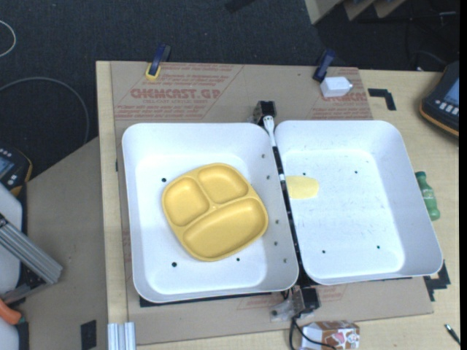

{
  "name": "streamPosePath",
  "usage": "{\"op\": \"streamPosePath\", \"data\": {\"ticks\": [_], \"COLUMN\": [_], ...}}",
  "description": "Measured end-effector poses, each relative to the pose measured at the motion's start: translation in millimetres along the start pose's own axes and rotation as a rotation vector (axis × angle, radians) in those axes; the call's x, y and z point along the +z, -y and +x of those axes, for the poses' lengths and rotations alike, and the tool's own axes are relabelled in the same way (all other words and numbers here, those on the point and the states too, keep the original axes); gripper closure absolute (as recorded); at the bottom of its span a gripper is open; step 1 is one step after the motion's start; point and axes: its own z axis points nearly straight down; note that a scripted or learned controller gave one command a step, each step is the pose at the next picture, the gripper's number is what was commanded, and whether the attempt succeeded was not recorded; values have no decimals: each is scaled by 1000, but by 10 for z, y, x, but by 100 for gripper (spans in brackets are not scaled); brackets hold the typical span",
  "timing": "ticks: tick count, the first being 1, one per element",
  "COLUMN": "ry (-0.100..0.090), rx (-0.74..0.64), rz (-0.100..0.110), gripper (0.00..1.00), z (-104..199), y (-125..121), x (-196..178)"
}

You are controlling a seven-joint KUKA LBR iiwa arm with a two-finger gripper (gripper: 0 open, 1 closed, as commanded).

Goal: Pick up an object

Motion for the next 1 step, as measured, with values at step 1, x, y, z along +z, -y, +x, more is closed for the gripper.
{"op": "streamPosePath", "data": {"ticks": [1], "ry": [-11], "rx": [-20], "rz": [19], "gripper": [0], "z": [1641], "y": [-1], "x": [67]}}
